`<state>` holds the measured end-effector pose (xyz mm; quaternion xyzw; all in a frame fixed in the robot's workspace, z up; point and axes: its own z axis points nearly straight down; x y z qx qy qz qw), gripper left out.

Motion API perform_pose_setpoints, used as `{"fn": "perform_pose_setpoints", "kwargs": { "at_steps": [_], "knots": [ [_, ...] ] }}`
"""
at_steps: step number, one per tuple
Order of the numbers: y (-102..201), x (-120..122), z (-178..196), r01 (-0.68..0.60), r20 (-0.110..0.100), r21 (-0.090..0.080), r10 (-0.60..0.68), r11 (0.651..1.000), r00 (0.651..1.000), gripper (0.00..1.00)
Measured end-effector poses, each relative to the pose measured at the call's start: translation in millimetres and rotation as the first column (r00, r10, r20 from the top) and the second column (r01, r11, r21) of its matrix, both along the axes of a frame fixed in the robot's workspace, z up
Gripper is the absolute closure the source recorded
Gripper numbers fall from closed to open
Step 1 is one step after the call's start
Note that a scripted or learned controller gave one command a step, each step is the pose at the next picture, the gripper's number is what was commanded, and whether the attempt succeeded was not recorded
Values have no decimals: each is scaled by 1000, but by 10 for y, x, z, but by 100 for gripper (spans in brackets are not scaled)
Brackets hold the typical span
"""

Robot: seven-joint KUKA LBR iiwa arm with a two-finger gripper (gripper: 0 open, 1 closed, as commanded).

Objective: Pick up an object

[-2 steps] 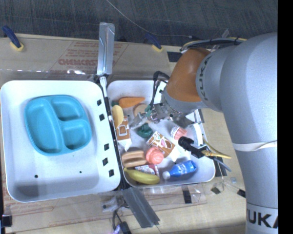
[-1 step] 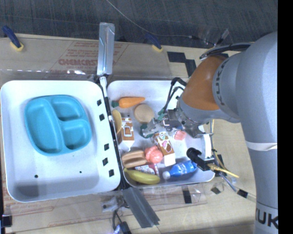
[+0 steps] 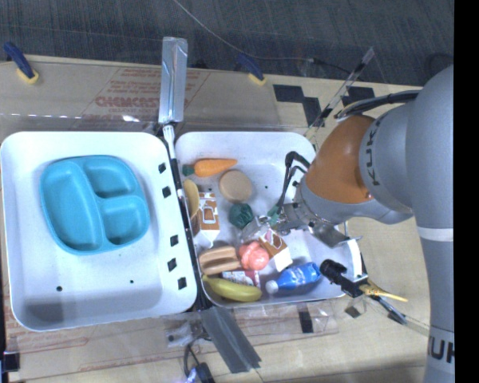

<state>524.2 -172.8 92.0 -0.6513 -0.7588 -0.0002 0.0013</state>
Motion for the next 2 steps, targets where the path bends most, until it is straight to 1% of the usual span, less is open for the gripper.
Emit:
{"fn": "perform_pose_setpoints", "kwargs": {
  "at_steps": [1, 2],
  "knots": [
    [-7, 11, 106, -4, 2, -1, 4, 1000, 1000, 100],
    [894, 76, 1113, 115, 4, -1, -115, 993, 993, 100]
  ]
}}
